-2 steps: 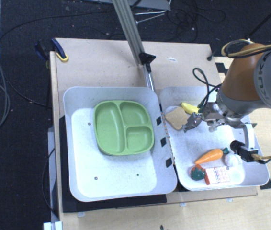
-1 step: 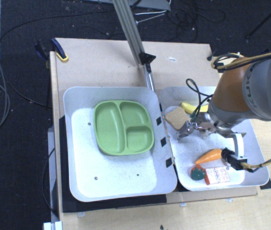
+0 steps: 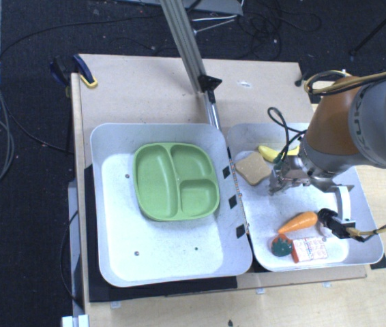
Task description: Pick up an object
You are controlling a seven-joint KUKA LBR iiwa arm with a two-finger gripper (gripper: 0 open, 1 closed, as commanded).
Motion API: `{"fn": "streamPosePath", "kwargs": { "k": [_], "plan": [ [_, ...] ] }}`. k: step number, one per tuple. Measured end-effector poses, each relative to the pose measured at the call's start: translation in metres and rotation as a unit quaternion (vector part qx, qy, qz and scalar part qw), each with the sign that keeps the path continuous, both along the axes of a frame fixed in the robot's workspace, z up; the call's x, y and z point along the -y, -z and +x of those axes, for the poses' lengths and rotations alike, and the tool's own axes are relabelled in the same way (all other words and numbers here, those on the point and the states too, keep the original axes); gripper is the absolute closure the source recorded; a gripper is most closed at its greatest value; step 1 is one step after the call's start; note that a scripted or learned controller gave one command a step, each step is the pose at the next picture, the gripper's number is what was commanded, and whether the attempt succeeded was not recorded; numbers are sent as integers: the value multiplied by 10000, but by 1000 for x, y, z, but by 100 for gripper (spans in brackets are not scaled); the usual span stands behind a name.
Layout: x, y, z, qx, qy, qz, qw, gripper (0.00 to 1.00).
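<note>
Reaching in from the right, the grey arm (image 3: 357, 125) holds its gripper (image 3: 283, 181) low in the right bin (image 3: 367, 244), just beside a tan slice of bread (image 3: 250, 168); whether its fingers are apart or together cannot be told. Nearby lie a yellow banana (image 3: 269, 153), an orange carrot (image 3: 298, 222) and a red-and-white box (image 3: 309, 250). A green divided plate (image 3: 176, 181) sits in the left bin (image 3: 159, 257).

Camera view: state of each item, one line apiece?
Green three-compartment plastic plate: flat in the left white bin, nothing on it.
Tan bread slice: lying in the right white bin.
Yellow banana: partly hidden by the end effector.
Orange carrot: lying free.
Red-and-white box: lying flat.
</note>
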State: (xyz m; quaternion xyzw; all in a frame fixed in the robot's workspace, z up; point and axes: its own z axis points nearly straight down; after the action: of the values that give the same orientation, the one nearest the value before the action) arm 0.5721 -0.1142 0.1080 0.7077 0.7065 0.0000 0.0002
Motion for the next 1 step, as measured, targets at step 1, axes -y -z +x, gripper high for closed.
{"fn": "streamPosePath", "kwargs": {
  "k": [1],
  "plan": [
    [-5, -62, 4, 29, -22, -4, 10000, 100]
  ]
}}
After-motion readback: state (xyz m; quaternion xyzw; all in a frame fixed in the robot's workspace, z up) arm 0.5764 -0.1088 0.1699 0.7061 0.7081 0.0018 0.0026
